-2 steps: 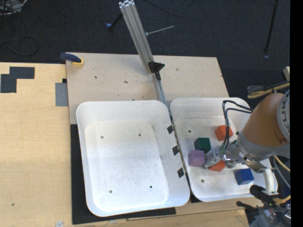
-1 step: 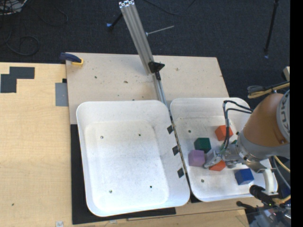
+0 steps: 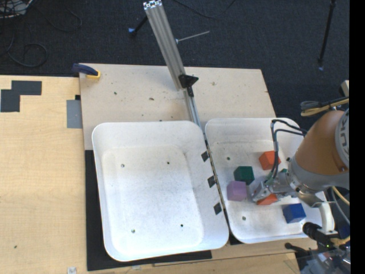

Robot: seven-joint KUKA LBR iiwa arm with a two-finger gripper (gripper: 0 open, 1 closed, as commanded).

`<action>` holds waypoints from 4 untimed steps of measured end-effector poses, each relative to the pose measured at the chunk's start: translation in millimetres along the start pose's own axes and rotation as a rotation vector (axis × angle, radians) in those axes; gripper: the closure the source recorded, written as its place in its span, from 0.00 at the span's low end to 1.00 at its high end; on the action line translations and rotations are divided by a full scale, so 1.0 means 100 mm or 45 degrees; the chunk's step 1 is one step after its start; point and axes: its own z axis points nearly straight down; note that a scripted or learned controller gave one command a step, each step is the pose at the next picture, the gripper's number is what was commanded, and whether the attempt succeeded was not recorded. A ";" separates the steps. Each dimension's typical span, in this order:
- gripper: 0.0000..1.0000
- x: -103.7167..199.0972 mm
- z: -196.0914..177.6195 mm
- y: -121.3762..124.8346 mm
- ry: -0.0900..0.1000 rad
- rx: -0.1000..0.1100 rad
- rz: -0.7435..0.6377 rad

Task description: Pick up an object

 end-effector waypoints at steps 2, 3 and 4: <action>1.00 -0.08 -0.87 -0.03 -0.006 -0.008 -0.015; 1.00 -0.07 -1.29 -0.05 -0.005 -0.008 -0.019; 1.00 0.42 -1.26 0.03 -0.001 -0.002 -0.022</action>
